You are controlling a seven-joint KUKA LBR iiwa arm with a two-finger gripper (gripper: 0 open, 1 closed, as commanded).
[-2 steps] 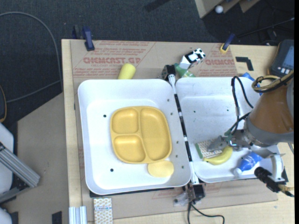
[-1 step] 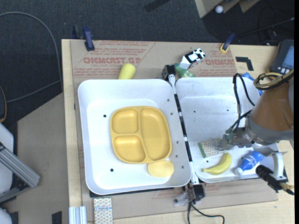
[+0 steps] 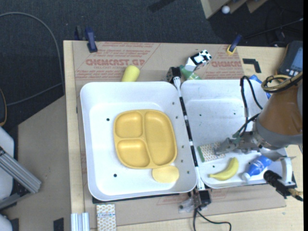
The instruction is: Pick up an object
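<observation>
My gripper [image 3: 222, 148] hovers in the right bin [image 3: 216, 105], whether clenched I cannot tell, a banana [image 3: 226, 170] just below it.

A yellow cylinder [image 3: 130, 73] and blue clamp [image 3: 90, 39] lie behind the bins.

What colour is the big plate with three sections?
Yellow. The divided plate shows clearly in the camera view, inside the left bin.

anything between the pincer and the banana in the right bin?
Nothing visible. The pincer hangs just above and left of the banana, with bare bin floor between them. The patterned card lies left of the pincer, the blue item right of the banana.
</observation>
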